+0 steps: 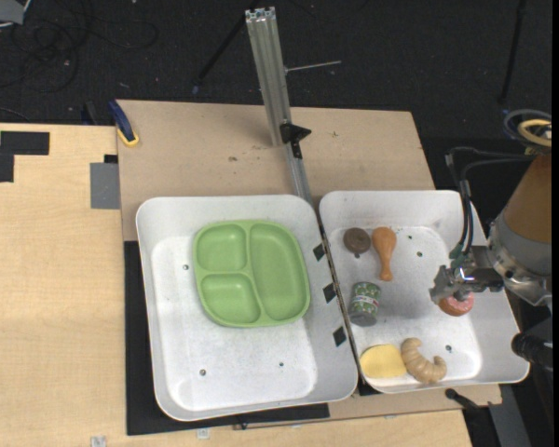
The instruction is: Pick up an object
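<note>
Hovering my hand (455, 290) at three o'clock in the right bin (419, 205), I am lowering onto the red piece (457, 304); grip unreadable, nothing lifted, so the pick is pending.

The worktop (354, 147) is a brown board. Two white bins sit side by side on its near half: the left bin (168, 343) near the front left corner, the right bin (484, 343) near the front right corner, their inner rims touching. A metal post (270, 77) stands at the rear, mid-width. A blue-and-yellow tool (124, 124) lies at the rear left corner.
</note>
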